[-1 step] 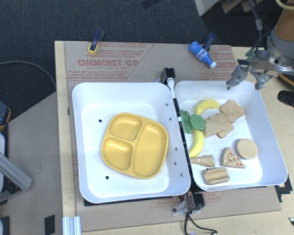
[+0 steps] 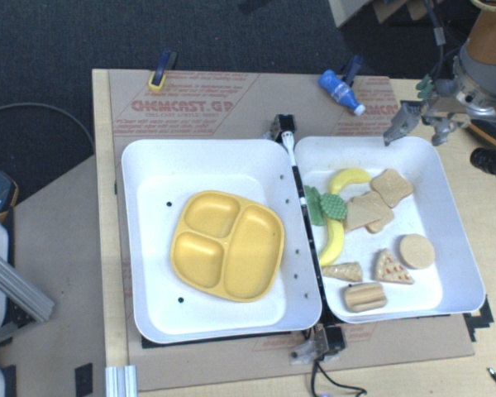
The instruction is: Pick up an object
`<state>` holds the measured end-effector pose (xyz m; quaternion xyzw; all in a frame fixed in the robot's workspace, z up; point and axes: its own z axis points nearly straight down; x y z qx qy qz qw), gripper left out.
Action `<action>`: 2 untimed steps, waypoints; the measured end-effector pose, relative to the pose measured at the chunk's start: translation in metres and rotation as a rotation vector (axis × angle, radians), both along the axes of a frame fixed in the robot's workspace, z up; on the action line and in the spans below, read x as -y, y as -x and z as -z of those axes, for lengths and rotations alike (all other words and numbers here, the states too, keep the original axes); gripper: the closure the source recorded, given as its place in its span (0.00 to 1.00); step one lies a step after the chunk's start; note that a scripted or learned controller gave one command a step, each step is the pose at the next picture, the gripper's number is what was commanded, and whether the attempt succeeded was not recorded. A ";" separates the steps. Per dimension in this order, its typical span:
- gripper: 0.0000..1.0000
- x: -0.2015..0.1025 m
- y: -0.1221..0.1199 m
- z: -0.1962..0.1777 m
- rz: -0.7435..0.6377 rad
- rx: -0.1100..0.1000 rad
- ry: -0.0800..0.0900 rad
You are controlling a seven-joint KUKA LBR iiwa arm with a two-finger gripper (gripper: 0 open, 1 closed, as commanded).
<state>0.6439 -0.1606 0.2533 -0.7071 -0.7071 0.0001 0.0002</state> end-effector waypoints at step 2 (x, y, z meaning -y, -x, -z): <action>0.00 -0.015 -0.009 0.118 -0.002 -0.007 -0.002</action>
